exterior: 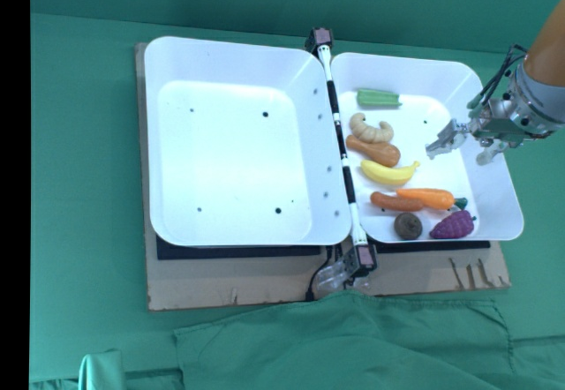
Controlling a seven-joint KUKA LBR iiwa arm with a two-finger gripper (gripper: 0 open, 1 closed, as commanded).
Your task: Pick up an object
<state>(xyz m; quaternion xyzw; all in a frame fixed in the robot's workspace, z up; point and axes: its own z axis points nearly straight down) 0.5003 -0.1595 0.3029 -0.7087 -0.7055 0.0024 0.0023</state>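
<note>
The right bin (494, 203) holds several toy foods: a green okra (378, 98), a beige shrimp (371, 126), a brown sausage (374, 151), a yellow banana (388, 173), an orange carrot (427, 198) beside a smaller orange piece (394, 201), a brown ball (408, 225) and purple grapes (453, 225). My gripper (463, 145) hovers above the bin's right side, over bare floor to the right of the banana. Its two fingers stand apart with nothing between them.
The left bin (231, 146) lies beside the right one, joined by a black-and-white divider strip (340, 141) with clamps at both ends. Both rest on a cardboard sheet (238, 291) over green cloth.
</note>
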